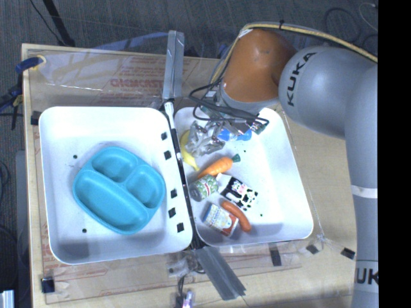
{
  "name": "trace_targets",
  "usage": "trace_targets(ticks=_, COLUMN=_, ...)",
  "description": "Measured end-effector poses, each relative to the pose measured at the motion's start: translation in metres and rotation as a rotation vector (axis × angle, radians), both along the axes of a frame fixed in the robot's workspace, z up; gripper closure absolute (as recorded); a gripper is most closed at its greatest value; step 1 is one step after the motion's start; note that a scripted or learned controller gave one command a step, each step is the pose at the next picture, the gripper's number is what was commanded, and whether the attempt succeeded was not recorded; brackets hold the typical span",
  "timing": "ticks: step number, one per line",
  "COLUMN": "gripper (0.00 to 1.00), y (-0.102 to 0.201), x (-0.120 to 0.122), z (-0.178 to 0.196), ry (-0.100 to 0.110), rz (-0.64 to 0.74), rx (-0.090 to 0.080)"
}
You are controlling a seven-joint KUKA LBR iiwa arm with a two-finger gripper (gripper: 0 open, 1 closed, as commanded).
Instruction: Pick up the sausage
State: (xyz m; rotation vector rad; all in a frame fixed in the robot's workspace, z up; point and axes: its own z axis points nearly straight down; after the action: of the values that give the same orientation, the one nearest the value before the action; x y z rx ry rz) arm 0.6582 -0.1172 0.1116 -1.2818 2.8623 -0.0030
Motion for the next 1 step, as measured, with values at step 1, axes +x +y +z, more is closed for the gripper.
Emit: trace_targets(ticks=1, gripper=1.00, y=-0.0758, x=-0.0002, z=0.0497, ry=0.000, rz=0.229, rx=-0.001)
